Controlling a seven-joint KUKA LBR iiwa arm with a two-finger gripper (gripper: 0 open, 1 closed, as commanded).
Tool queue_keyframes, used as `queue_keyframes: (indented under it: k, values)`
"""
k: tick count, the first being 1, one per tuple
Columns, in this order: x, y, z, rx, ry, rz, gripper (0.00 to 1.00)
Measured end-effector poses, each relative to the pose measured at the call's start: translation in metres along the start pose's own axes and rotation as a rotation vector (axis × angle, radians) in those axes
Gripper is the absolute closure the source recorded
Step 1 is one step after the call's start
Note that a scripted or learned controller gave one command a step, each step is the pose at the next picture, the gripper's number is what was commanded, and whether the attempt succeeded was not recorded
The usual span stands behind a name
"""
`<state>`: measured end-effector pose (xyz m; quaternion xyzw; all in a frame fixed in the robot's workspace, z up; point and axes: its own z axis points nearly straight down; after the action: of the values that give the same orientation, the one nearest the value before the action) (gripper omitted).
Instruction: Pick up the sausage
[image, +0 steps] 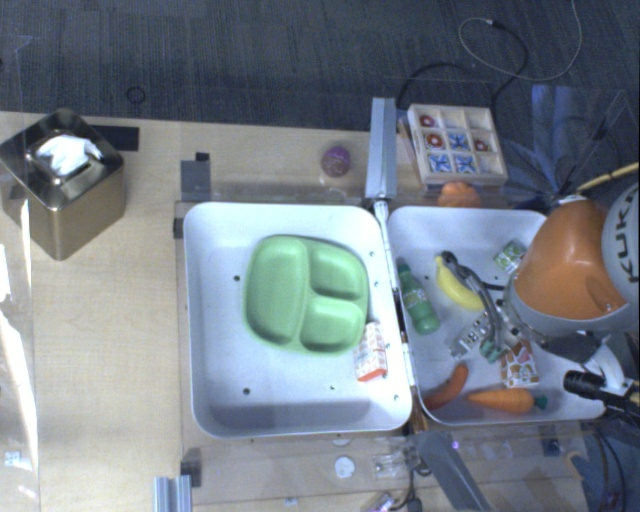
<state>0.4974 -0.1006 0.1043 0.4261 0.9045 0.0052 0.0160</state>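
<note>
The sausage (447, 385), reddish-brown and slightly curved, lies in the front left corner of the right bin (405, 225). It lies just left of an orange carrot (500, 400). My gripper (462, 276) reaches in from the right, low over the middle of that bin. Its dark tip is beside a yellow banana (455, 287), well behind the sausage. The grey arm with its orange band (568, 262) covers the bin's right side.
A green bottle (416, 300) lies along the right bin's left wall, and small packets (519, 366) sit near the carrot. The left bin (215, 330) holds a green divided plate (305, 293) and a small carton (372, 352). A tissue box (62, 180) stands far left.
</note>
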Motion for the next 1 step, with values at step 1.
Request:
queue_keyframes:
  k: [1]
  values:
    - [0.028, 0.016, -0.0817, 0.018, 0.017, 0.194, 1.0]
